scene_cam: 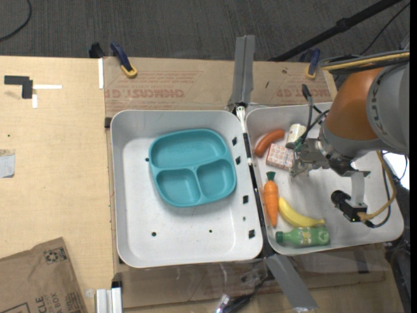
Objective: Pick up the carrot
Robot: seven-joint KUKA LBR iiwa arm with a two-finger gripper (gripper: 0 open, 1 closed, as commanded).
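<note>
Closely hemmed, the carrot (271,203) touches the banana (299,214), sausage (268,141) beyond; fingers' state unclear.

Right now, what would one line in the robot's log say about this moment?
task: pick up carrot | carrot: lying in right bin, beside banana | tool: above pink box, not on carrot | status: not yet grasped

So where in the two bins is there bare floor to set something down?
Left bin: a wide bare strip below the teal tray, narrower margins around it. Right bin: crowded along its left wall by sausage, carrot, banana and green bottle; the arm covers the rest.
</note>
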